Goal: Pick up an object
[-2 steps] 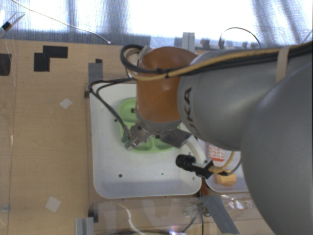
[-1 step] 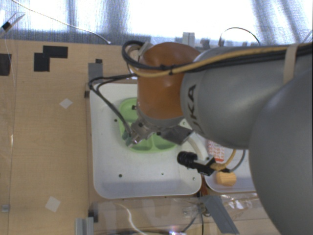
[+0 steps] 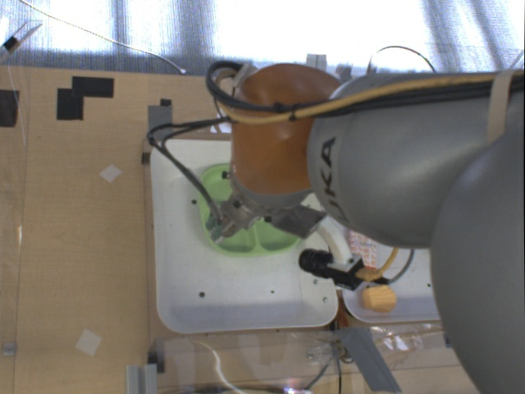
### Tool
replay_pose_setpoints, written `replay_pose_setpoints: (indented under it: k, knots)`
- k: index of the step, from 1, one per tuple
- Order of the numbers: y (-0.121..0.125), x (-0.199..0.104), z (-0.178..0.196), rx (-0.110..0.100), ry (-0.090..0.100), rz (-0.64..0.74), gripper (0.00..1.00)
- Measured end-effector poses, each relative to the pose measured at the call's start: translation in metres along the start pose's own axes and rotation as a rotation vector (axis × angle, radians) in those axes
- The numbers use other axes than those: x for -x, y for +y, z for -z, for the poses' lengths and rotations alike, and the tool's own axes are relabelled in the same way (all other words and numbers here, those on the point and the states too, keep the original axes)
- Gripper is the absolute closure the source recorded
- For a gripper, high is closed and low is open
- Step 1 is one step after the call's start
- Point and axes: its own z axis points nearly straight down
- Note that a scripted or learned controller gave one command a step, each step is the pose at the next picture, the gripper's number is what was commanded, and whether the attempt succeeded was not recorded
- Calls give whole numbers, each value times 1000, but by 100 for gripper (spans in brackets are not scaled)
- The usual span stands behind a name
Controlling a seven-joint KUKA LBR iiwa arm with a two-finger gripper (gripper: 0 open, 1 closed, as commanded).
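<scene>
The gripper (image 3: 220, 226) is seen lowered onto the left edge of a pale green divided tray (image 3: 261, 240), which lies in the left white bin (image 3: 176, 298). Whether the tool is spread or closed cannot be told, being masked by the wrist above it. Nothing is shown lifted, so the pick is judged not yet made; the grasp and the raise remain. The tray appears to be smooth moulded plastic with rounded compartments. Above it, the orange band (image 3: 275, 138) and the grey arm (image 3: 394, 171) are seen. Right of the tray, a tan block (image 3: 379, 299) rests in the neighbouring bin (image 3: 414, 306).
</scene>
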Motion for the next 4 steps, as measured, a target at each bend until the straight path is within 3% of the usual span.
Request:
replay_pose_setpoints:
  k: [1,2,3,4]
  knots:
    - [-4,-4,-29,-14,1,-709,100]
    - [6,-3,-53,-12,4,-358,100]
    - [7,-3,-42,-9,3,-353,100]
    - [-4,8,-57,-14,0,-1012,100]
